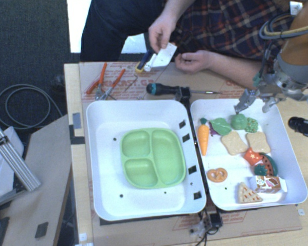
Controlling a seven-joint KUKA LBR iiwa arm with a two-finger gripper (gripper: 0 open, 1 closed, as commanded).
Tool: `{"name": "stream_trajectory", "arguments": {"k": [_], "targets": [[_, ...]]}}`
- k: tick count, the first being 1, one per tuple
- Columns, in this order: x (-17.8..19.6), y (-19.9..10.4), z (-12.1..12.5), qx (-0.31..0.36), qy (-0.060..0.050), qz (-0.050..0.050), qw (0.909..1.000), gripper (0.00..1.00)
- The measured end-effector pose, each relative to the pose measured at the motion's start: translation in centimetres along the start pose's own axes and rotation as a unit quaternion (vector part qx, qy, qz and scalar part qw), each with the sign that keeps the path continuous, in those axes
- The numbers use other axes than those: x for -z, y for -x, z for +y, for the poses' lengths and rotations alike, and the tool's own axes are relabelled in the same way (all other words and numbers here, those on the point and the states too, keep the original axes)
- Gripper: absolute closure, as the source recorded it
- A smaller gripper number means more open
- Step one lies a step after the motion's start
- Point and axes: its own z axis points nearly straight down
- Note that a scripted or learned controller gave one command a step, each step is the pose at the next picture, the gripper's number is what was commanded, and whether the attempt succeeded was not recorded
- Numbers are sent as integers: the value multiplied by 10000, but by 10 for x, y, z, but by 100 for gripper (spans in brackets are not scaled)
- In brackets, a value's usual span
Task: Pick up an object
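Note:
My gripper (255,105) hovers over the far end of the right bin (295,174), open, with nothing between its fingers. Just below it lie a green round toy (239,121) and a lighter green bumpy one (252,125). Spread across the same bin are a leafy green piece (221,125), an orange carrot (203,138), two bread slices (233,142) (258,142), a red piece (252,156), a watermelon slice (266,165), a pretzel (217,174), a pizza wedge (246,193) and a small printed packet (269,183).
The left bin (101,148) holds a green divided plate (152,157). Behind the bins, a person's hands (162,32) work over the bench with a white item. A black-handled screwdriver (165,89) and orange-handled pliers (103,79) lie there.

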Motion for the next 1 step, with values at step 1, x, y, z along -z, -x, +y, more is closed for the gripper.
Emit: {"name": "stream_trajectory", "arguments": {"k": [1], "targets": [[6,0,2,10,48,-8,10000,0]]}}
